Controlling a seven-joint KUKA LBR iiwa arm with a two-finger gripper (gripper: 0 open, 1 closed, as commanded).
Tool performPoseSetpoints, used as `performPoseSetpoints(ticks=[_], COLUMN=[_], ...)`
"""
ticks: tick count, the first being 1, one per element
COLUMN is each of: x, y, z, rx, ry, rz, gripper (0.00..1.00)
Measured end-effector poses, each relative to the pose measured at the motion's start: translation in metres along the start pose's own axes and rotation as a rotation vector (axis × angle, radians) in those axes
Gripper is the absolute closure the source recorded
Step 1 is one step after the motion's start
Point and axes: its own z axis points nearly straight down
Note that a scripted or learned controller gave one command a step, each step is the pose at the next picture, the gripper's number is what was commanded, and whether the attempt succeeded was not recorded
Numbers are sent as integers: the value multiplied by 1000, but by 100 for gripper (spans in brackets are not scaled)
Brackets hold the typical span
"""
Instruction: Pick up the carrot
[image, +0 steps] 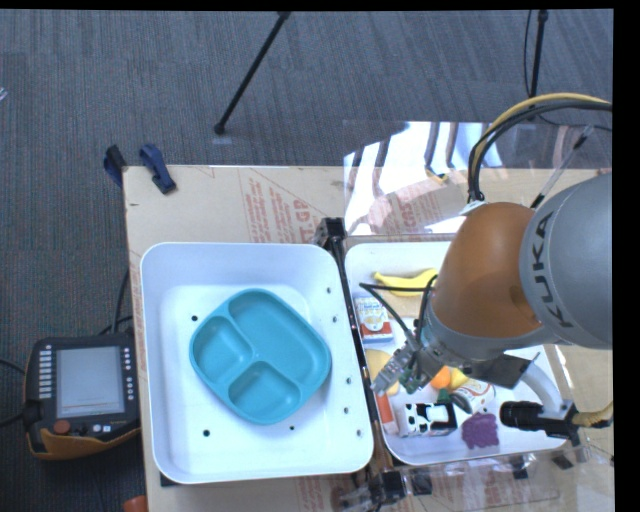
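Observation:
The carrot (443, 379) shows as a small orange piece in the right bin (540, 445), just below the arm's orange band, with a bit of green beside it on the left. My gripper (402, 373) reaches down into this bin directly next to that orange piece, touching or nearly touching it. The wrist hides most of the carrot, and I cannot see whether it sits between the gripper's parts.
A blue divided plate (260, 353) lies in the left bin (165, 400). The right bin also holds a yellow banana (405, 281), a small carton (373, 317), a purple grape bunch (481, 431), a black-and-white item (428, 417) and a red strip (384, 409). A teach pendant (82, 392) lies at the left.

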Motion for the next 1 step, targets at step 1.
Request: performPoseSetpoints(ticks=[1], x=[-45], y=[-14], z=[-52], rx=[-5], ry=[-5], rz=[-90], gripper=[100])
